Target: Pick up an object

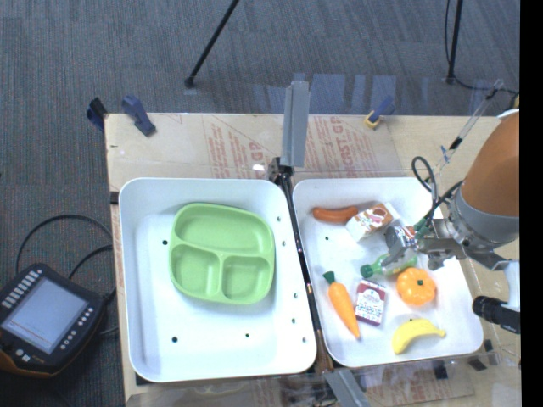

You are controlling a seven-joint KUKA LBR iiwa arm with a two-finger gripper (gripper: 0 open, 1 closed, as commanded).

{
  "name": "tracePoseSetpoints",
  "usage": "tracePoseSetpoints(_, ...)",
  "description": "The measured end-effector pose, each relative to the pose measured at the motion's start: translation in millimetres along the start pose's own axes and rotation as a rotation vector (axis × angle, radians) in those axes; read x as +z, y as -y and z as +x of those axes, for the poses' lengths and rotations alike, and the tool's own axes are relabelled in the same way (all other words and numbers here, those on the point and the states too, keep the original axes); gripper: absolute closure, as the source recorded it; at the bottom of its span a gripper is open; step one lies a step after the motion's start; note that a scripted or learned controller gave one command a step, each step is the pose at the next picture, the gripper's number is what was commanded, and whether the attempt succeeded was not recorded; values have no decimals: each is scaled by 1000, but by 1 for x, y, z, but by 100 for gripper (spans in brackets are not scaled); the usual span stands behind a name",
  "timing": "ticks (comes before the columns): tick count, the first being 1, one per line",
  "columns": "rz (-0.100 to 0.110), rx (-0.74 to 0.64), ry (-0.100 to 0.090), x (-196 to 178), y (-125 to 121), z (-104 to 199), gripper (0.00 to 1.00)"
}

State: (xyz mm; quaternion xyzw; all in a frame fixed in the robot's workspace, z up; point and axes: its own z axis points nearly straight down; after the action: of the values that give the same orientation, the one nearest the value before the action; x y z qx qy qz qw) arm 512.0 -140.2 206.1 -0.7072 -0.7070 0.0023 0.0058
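The arm is cut off at the frame's right, showing just its orange band and grey wrist. It reaches leftward into the right bin (310, 270), the gripper (404, 246) low above the toys. Its fingers are small and blurred against a green item (383, 266) under them; whether they are apart or together cannot be told. Right of that item lies an orange pumpkin (417, 287); below, a red packet (370, 302), carrot (343, 304) and banana (416, 335). A sausage (336, 214) and snack pouch (371, 220) lie above.
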Motion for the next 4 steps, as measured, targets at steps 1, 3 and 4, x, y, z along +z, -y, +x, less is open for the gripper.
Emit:
tracePoseSetpoints(1,-2,235,1,33,37,53,0)
tracePoseSetpoints(3,-15,-72,3,108,25,50,100)
tracePoseSetpoints(4,-22,211,1,113,-20,2,100)
